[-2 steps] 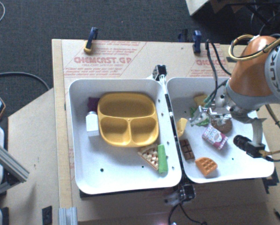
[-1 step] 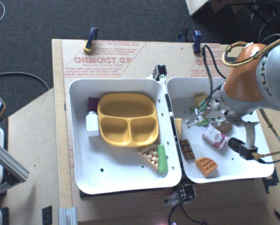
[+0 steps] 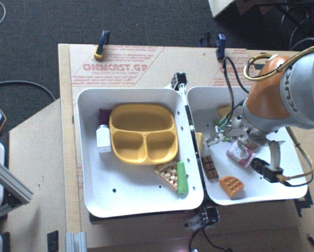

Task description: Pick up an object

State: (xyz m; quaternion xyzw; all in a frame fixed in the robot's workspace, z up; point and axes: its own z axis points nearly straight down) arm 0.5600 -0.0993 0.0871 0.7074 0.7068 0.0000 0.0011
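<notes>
My gripper [image 3: 218,132] hangs low over the left part of the right bin [image 3: 291,192], open, with nothing seen between its fingers. A small green thing [image 3: 220,122] lies right by the fingertips, and a pale yellow piece [image 3: 223,112] sits just behind it. A pink packet [image 3: 240,152] lies under the wrist. A brown chocolate bar [image 3: 209,167] and an orange waffle [image 3: 231,186] lie nearer the front. A yellow strip [image 3: 199,140] leans on the bin's left wall.
The left bin [image 3: 89,140] holds a yellow divided plate [image 3: 144,133], a white bottle [image 3: 103,138], a purple thing [image 3: 104,114], a green cylinder [image 3: 181,178] and a tan lattice cracker [image 3: 169,175]. The bins' shared wall [image 3: 191,135] runs close to the gripper's left.
</notes>
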